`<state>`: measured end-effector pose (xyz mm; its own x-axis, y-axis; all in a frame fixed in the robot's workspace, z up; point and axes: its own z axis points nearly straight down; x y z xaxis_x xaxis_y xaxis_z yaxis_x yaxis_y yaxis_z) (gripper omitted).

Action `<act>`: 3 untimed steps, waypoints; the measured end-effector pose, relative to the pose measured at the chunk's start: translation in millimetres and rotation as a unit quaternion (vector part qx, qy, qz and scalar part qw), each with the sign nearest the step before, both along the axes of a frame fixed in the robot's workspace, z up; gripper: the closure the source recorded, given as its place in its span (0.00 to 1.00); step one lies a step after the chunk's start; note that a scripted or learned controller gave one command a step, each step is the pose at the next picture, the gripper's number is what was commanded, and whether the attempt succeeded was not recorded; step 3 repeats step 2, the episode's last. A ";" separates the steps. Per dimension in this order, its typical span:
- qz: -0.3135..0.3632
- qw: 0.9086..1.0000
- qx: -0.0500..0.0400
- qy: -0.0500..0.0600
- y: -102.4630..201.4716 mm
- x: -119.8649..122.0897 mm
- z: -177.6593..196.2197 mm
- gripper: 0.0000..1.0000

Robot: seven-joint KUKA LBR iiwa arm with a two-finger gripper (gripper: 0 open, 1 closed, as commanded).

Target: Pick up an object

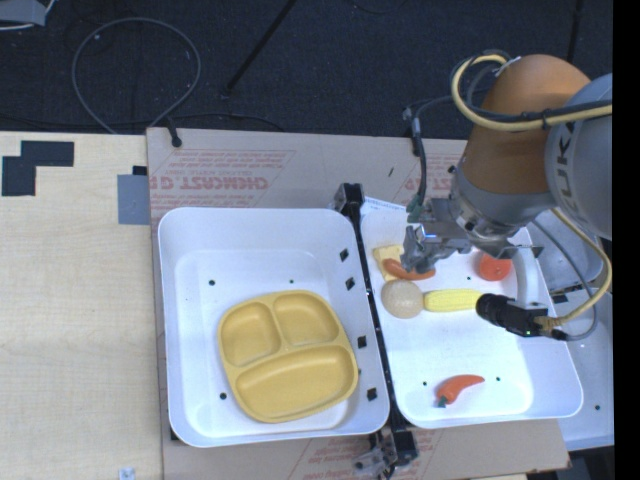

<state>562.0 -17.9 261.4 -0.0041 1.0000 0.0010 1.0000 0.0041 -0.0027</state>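
Starting at the left on my feed, the counter (70,298) carries the left bin (180,268), which holds a yellow divided plate (288,355) toward its 5 o'clock corner. Nothing there matters for this pick.

In the right bin (530,368), a small yellow piece (384,256) lies near the 10 o'clock corner. Just beside it, at its 4 o'clock, is an orange carrot-like piece (405,269). A pale round piece (402,299) lies just at 6 o'clock of the orange one. A corn cob (452,300) lies at the round piece's 3 o'clock, touching it or nearly so. A red chili (460,387) lies apart from the rest, toward the bin's 6 o'clock edge, and a red round piece (494,267) lies toward 2 o'clock.

The tool (420,255) is low in the bin, right over the orange carrot-like piece at its 1 o'clock end, with the arm (520,138) reaching in from 3 o'clock. From this angle I cannot tell whether the tool is wide or narrow, or whether it has any grip.

I judge the reach and descent done. The orange piece looks to be lying on the bin floor, so the grasp is unconfirmed and the lift is not yet done.
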 end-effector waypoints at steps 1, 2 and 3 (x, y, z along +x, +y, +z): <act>0.000 1.000 0.000 0.000 54.8 3.8 0.7 1.00; 0.000 1.000 0.000 0.000 103.7 6.6 -1.8 1.00; 0.000 1.000 0.000 0.000 103.7 6.6 -1.8 1.00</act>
